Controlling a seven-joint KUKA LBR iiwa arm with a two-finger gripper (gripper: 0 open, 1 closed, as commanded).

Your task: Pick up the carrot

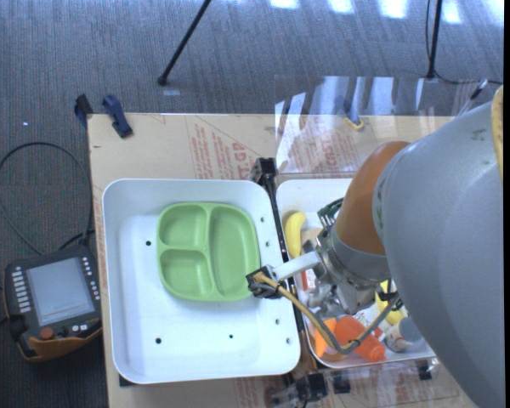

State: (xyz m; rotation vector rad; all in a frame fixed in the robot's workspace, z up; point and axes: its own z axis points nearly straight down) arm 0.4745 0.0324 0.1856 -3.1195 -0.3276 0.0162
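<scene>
1. The carrot (354, 330), orange, lies in the near part of the right bin (310, 179), close to its near rim. Part of it is hidden by the robot's hardware and a cable loop that crosses in front of it.
2. The gripper (340, 307) hangs over the same bin, directly above and just beside the carrot. Whether it is wide, narrow or clamped on anything cannot be told, because the wrist hides it.
3. The grey arm (446, 253), with its orange band, covers most of the right bin.
4. A yellow banana-shaped piece (295, 232) lies against the right bin's left wall, farther from the camera than the carrot and apart from it.
5. A small yellow thing (394, 314) and a pale thing (399, 340) show just to the right of the carrot; both are too hidden to name.
6. The left bin (195, 338) holds a green three-compartment plate (209, 251), flat in its far half.
7. A teach pendant (55, 300) rests on the floor left of the bench.
</scene>
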